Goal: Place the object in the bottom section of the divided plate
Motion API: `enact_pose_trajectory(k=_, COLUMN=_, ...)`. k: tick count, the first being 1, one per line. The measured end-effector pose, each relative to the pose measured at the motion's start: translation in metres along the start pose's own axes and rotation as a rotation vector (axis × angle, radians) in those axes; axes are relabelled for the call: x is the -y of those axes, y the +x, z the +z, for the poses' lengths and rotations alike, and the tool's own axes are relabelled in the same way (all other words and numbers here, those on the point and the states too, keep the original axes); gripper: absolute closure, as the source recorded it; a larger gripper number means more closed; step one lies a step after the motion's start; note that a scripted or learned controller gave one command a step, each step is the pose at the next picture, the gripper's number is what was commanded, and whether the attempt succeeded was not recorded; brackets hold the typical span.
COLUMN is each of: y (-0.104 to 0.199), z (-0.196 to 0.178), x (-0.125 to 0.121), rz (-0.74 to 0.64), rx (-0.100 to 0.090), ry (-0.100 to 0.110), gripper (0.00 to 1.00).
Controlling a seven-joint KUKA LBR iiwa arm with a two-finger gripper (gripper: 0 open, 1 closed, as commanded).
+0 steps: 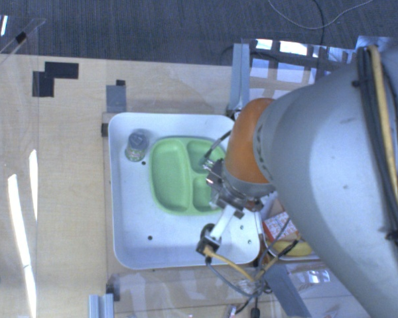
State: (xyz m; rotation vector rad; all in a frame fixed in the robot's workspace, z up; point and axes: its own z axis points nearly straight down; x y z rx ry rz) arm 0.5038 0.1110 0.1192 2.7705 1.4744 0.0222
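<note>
Camera view: arm comes in from the right, with its wrist over the right part of the green divided plate in the left bin. The end effector sits under the orange band, above the plate's right side. Wide, narrow or holding sth: can't tell, the wrist blocks it.

Likely obj = small jar, grey lid, yellowish body. It stands on the bin floor just beside the plate's top-left rim, not on the plate and apart from the end effector.

Step in hand, as I read it: the jar isn't picked yet, so the grasp comes first.
- Come down straight over the lid and centre on it. The jar is round and prob. slips if caught off-axis.
- Bin corner and plate rim are both close, so keep the approach vertical with no sideways sweep.
- Lift clear of the plate rim before crossing it.
- Target is the section at the plate's lower edge in this view. It's partly under the wrist, so its exact bounds are unclear.
- Release low. The plate looks light and may skid or tip if the jar drops.

Counts:
- arm: 1
- plate: 1, seemingly 3 sections (1 large on the left, 2 small on the right)
- jar: 1
- bins: 2, the second mostly under the arm
- in the second bin: 1 red-white packet, 1 yellow item
- table: 1
</note>
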Motion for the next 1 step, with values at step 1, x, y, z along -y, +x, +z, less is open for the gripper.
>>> enact_pose_trajectory(k=1, y=-0.0064, z=-0.0651, x=-0.0961, rz=0.101, rx=0.009, ry=0.007, gripper=1.00)
